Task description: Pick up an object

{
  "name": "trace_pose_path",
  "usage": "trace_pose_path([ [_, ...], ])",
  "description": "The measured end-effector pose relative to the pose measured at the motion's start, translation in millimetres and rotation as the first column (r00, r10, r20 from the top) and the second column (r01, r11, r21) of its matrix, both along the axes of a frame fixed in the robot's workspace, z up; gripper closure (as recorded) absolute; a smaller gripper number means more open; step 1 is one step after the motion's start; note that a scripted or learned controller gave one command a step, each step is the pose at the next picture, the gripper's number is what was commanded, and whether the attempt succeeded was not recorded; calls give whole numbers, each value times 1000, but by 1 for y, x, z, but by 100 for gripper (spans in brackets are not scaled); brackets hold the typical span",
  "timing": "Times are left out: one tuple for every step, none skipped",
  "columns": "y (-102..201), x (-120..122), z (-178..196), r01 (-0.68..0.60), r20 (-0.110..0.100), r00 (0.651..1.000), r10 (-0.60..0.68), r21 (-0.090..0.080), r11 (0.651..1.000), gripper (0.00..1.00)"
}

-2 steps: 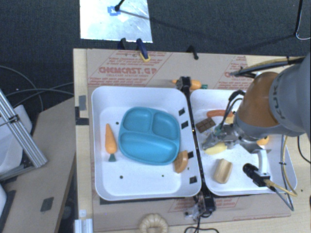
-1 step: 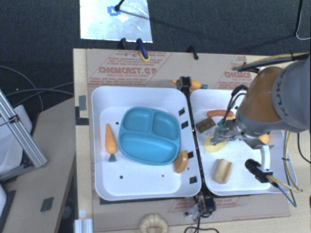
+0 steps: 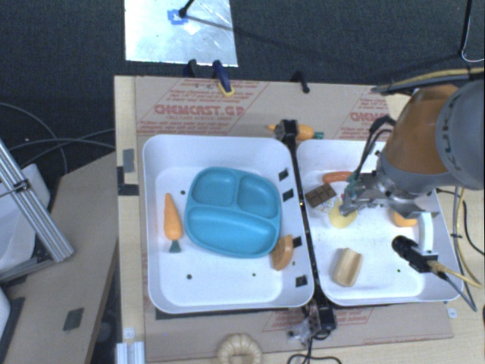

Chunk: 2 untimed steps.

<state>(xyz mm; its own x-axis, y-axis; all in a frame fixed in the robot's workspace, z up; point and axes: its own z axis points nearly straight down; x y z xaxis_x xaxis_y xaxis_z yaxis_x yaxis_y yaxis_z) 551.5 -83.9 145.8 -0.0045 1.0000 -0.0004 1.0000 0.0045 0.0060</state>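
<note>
a small yellow piece point(image 3: 341, 218) lies in the right bin point(image 3: 379, 290), right of the frame's centre, just below a brown block point(image 3: 319, 196). it is judged light, stiff and smooth, like toy food, so it may slip; a hold across its narrow width is judged best. the gripper point(image 3: 354, 201) is seen right above it, at its upper edge, perhaps touching. how far the pincer stands open cannot be told, and no hold can be confirmed.
</note>
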Motion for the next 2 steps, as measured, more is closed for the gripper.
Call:
trace_pose_path([
  [5, 5, 63, 0, 2, 1000, 0, 0, 1000, 100],
  [5, 6, 80, 0, -3, 1000, 0, 0, 1000, 100],
])
